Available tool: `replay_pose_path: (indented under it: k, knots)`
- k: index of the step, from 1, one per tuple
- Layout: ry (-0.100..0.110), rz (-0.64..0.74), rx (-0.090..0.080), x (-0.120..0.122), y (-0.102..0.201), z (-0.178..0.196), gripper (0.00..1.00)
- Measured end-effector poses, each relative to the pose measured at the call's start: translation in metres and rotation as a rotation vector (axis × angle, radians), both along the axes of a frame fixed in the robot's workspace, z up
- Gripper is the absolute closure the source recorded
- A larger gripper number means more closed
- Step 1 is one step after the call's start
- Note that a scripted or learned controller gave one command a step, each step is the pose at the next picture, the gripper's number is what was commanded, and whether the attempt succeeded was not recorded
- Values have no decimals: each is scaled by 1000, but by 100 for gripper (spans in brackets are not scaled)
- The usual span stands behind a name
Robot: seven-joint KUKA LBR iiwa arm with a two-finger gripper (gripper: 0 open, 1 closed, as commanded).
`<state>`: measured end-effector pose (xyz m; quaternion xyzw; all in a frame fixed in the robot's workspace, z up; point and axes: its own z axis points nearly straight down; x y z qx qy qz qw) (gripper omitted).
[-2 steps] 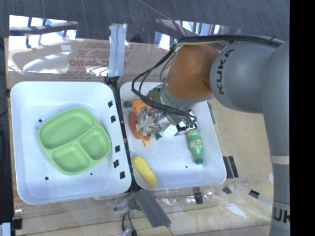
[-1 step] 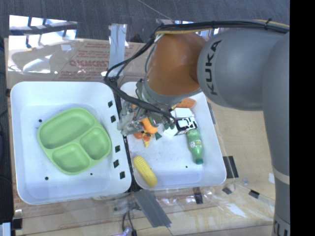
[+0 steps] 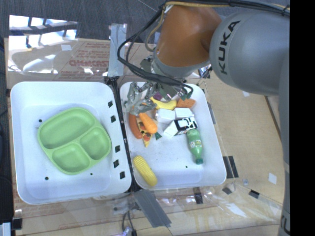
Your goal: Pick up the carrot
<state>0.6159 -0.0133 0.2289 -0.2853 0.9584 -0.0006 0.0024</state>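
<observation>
The carrot (image 3: 148,123) is an orange tapered piece lying in the left part of the right bin (image 3: 212,157), beside a reddish sausage (image 3: 134,126). My gripper (image 3: 141,96) hangs over the bin's upper left corner, just above the carrot's far end. Its metal fingers (image 3: 132,100) are spread open with nothing between them. The arm's orange band and grey wrist hide the back rim of the bin.
Around the carrot lie a yellow banana (image 3: 165,103), an orange piece (image 3: 186,103), white blocks (image 3: 167,115), a black-and-white item (image 3: 185,124), a green bottle (image 3: 195,144) and a corn cob (image 3: 145,170). The left bin (image 3: 24,181) holds a green divided plate (image 3: 74,140).
</observation>
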Motion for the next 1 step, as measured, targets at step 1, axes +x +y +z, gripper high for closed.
replay_pose_path:
  k: [1]
  knots:
    - [-4, 108, -3, 42, -62, 93, 100]
